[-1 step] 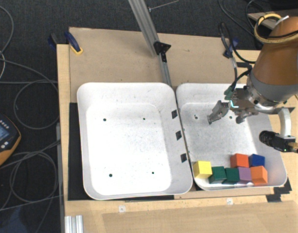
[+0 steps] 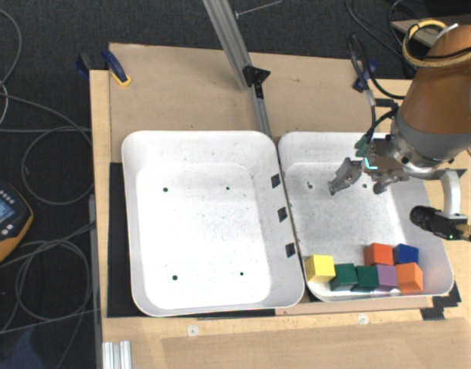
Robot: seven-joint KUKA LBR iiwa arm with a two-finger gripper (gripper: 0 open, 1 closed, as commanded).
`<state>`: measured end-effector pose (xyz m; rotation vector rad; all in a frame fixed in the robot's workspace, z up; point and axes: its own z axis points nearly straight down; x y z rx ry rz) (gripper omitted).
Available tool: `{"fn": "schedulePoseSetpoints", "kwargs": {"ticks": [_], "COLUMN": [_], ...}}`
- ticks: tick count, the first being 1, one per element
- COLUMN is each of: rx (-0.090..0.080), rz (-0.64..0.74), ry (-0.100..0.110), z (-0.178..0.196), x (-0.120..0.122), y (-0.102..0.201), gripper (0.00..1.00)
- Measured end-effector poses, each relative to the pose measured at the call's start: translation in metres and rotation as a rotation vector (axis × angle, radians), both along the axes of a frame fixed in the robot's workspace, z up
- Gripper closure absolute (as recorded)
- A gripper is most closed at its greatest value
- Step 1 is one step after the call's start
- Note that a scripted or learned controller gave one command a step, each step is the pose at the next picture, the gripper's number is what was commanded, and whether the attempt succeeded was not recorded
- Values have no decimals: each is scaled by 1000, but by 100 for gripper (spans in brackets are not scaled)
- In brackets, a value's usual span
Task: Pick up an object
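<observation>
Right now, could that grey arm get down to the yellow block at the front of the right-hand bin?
Probably yes. The gripper hangs over the right bin, with bare floor between it and the yellow block. The block's left and back sides are free; only the green block crowds its right.

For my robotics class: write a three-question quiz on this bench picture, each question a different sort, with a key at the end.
1. True or false: the coloured blocks lie in the left bin.
2. Which block sits farthest toward the divider between the bins? A) yellow block B) blue block C) purple block
3. Fill in: the gripper hangs over the ___ bin, apart from the block cluster.

Key
1. False: they are clustered at the near edge of the right bin.
2. A
3. right; it is above the bin's far half, with nothing seen between its jaws.
</observation>
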<state>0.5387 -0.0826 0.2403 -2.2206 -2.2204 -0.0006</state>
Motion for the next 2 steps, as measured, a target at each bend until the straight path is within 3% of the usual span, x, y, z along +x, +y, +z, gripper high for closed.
{"fn": "schedulePoseSetpoints", "kwargs": {"ticks": [2], "rx": [1], "rz": [-1], "ry": [8], "z": [-122], "x": [-2], "y": [-9], "gripper": [0]}}
